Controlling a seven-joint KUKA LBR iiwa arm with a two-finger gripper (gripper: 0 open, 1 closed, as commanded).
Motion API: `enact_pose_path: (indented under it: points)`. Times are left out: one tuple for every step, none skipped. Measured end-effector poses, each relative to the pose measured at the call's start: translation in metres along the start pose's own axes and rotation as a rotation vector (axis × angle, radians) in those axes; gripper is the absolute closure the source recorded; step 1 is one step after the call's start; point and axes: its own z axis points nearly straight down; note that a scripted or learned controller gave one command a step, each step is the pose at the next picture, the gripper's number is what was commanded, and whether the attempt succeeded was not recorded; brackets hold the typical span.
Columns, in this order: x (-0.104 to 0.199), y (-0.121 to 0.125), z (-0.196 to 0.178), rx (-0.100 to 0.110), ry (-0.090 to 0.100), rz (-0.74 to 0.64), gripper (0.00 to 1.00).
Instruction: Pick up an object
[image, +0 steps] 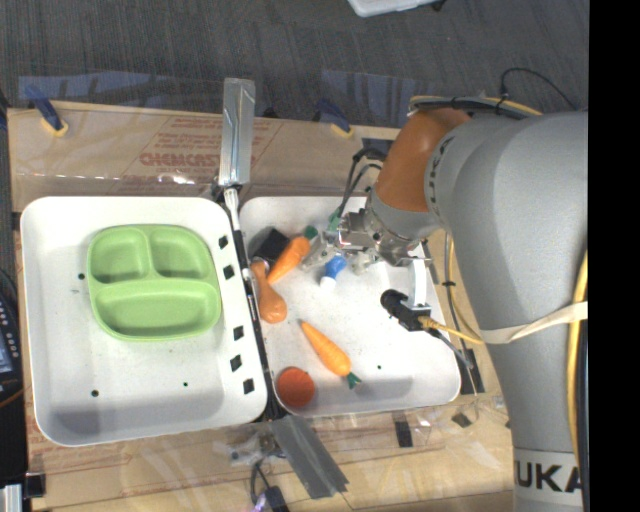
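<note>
Nothing is seen lifted yet: the gripper (345, 240) is lowered near the right bin's (425, 375) far edge, its grip state undeterminable, beside a small blue-and-white object (331, 270), with carrots (325, 345) lying loose mid-bin.

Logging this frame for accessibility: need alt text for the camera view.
A grey robot arm reaches from the right over the right bin, its gripper low near a blue-and-white object. That bin also holds two carrots, an orange squash-shaped toy and a tomato. The left bin holds a green divided plate.
</note>
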Motion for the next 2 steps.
enact_pose_path:
  points:
    - [0.0, -0.001, -0.006, 0.008, 0.002, -0.004, 1.0]
    - [0.029, -0.06, -0.11, -0.004, 0.001, -0.071, 1.0]
